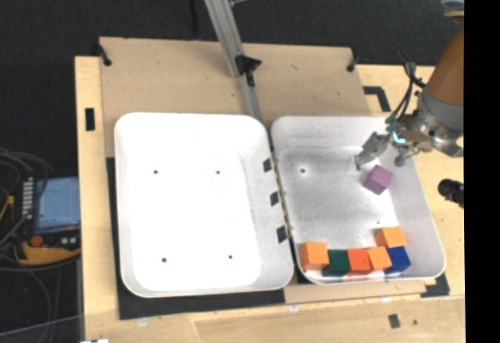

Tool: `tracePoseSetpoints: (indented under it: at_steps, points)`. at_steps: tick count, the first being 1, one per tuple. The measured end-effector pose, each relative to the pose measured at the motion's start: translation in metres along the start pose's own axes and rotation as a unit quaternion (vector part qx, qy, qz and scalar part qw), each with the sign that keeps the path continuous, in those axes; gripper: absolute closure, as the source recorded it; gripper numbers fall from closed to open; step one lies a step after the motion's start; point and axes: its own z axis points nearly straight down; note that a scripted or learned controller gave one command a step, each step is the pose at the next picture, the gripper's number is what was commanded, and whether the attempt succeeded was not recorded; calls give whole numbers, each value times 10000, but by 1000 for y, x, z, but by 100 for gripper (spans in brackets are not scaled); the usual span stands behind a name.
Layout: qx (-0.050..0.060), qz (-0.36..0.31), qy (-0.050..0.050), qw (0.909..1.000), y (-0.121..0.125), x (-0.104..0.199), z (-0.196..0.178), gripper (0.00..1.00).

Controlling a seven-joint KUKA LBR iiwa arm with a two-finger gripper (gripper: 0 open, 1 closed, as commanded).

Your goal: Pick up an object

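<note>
My gripper [381, 162] hangs over the back right part of the right bin [328, 177]. It is open, with one finger [366, 156] spread out to the left and the other on the right. A purple cube [378, 179] lies on the bin floor just in front of the fingertips, tilted and apart from them. Nothing sits between the fingers. Along the bin's front wall lie several small blocks: an orange one [315, 254], a green one [337, 261], a red-orange one [358, 259], a blue one [398, 257] and another orange one [391, 237].
The left bin [195, 201] stands beside the right one, with black clips between them. A slanted metal rail [223, 13] rises behind the bins. Cables and a blue box [58, 205] lie off the bench at the left.
</note>
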Motion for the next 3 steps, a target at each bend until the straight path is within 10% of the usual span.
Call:
tracePoseSetpoints:
  at_steps: [3]
  points:
    - [-44, 21, -37, 10000, 2, -14, 81, 0]
